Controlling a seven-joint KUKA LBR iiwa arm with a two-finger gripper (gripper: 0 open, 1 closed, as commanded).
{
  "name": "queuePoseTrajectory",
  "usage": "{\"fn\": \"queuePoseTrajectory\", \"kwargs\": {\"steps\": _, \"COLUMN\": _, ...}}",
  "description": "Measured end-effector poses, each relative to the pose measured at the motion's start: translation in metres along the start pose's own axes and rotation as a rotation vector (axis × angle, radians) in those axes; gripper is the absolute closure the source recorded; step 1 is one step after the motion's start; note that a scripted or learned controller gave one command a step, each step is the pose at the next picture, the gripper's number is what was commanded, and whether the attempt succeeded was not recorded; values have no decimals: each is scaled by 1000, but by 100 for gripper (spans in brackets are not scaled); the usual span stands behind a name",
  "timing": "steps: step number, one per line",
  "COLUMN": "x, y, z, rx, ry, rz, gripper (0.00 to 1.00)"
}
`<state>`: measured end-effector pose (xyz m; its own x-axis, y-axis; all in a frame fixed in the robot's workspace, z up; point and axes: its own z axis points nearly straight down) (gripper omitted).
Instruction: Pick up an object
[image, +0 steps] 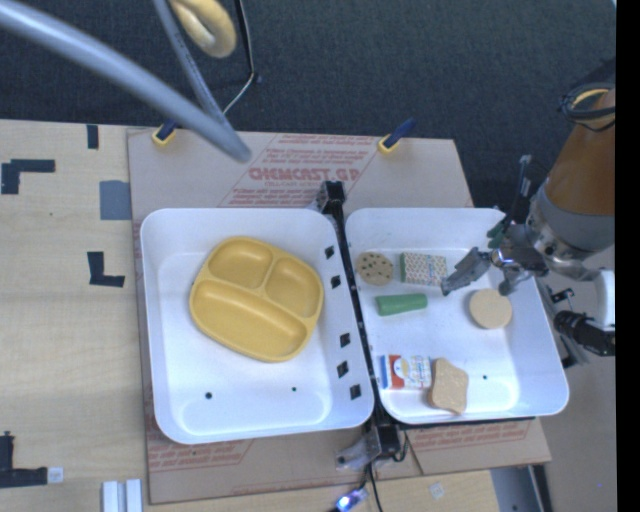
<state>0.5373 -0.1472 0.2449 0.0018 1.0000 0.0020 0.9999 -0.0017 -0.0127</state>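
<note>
Gripper (485, 270) spread wide, empty — take the tan disc (490, 309) (light, stiff prob.) across its edges.

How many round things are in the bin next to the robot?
2: a speckled round cookie near the divider, and a plain tan round disc under the gripper. None looks hidden.

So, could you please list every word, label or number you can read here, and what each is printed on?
"CHEMCAST" in red, on the brown cardboard sheet behind the bins; the letters after it are blurred.
Red and white carton in the right bin: print too small to read.
Patterned packet: nothing legible.
Yellow divided plate: no text.
</note>
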Motion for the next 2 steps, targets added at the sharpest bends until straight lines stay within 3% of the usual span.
{"fn": "queuePoseTrajectory", "kwargs": {"steps": 1, "x": 0, "y": 2, "z": -6, "rx": -11, "ry": -2, "rz": -3, "gripper": 0}}
{"fn": "queuePoseTrajectory", "kwargs": {"steps": 2, "x": 2, "y": 7, "z": 58, "rx": -5, "ry": -1, "rz": -2, "gripper": 0}}
